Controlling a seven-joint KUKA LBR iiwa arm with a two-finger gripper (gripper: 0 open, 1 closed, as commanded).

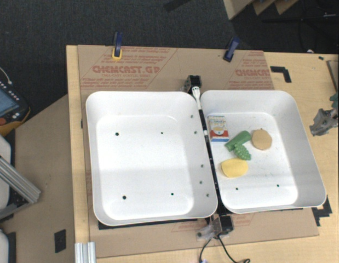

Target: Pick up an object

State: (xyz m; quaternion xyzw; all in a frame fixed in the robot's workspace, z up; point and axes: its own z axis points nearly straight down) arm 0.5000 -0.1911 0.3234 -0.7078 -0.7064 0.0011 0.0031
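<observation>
The right bin [300, 163] holds several small objects near its left side. A small white box with blue and red print [217, 128] lies by the divider. Beside it are a green toy piece [239, 144], a round tan disc [261, 139] and a yellow lemon-like lump [234, 168]. The green piece touches the yellow lump and sits close to the disc. At the far right edge of the view, outside the bin and level with its upper half, a grey piece of my gripper [324, 120] shows, well apart from all the objects.
The left bin [103, 147] sits next to the right one on a cardboard sheet [158, 64] held by two blue clamps [118, 44] at the back. A cable connector [219, 226] lies at the front between the bins.
</observation>
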